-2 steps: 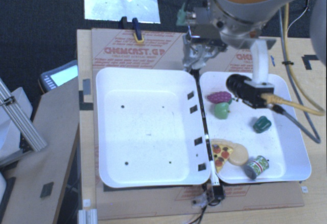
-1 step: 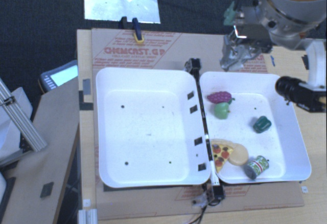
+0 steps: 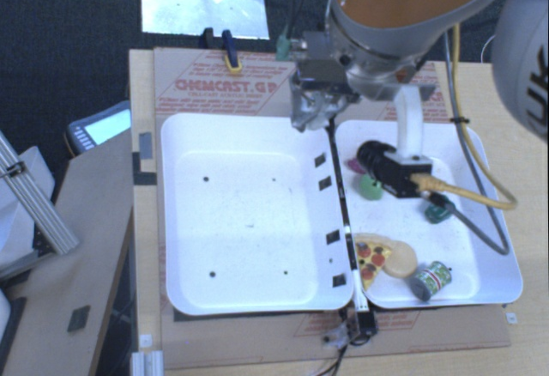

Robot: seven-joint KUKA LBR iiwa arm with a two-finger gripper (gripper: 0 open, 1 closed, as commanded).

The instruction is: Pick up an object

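My gripper hangs over the far end of the divider between the two white bins, above the rims. The right bin holds a small green object, a teal object, a toy pizza slice with a tan round piece beside it, and a small green-labelled can lying on its side. A pink bit shows near the divider. All of these lie nearer the front than the gripper.
The left bin shows bare white floor with a few dark dots. Black clips line the divider. Cardboard lies under both bins, with a blue-and-yellow clamp at its far edge.
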